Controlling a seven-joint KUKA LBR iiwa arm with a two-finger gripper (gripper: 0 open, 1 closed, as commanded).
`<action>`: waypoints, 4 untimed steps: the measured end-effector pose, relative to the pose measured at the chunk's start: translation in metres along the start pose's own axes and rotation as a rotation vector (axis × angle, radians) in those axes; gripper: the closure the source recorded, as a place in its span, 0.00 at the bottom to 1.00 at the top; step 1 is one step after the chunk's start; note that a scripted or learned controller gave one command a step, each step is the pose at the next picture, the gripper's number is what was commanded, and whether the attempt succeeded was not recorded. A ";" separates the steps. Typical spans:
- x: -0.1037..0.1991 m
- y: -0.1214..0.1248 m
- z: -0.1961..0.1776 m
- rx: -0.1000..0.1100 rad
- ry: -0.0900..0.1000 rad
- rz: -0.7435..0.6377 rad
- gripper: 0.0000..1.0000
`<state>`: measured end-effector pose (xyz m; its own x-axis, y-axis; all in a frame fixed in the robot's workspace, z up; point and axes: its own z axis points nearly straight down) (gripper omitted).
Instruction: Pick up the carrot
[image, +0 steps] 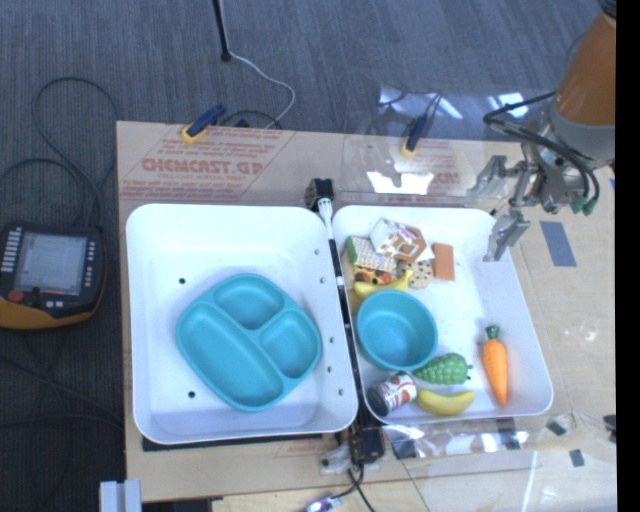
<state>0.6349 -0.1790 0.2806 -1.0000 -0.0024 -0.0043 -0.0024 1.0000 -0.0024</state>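
Note:
The orange carrot (495, 372), with its green top pointing away, lies near the front right corner of the right bin (527, 312). It rests on the bin floor, apart from the other items. My gripper (499, 210) hovers over the bin's back right corner, well behind the carrot. Its fingers are open, with nothing between them.
The right bin also holds a blue bowl (397, 330), a green vegetable (443, 369), a banana (446, 402), a can (394, 392), an orange block (442, 262) and several small packets (390, 252). A blue divided plate (250, 340) lies in the left bin (160, 240). A teach pendant (45, 275) sits far left.

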 end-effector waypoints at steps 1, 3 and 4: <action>0.052 -0.027 0.143 -0.004 0.014 0.069 0.00; 0.137 -0.042 0.188 0.002 -0.018 -0.114 0.00; 0.134 -0.042 0.176 0.007 -0.022 -0.116 1.00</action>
<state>0.5017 -0.2217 0.1045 -0.9926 -0.1183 -0.0260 -0.1180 0.9930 -0.0113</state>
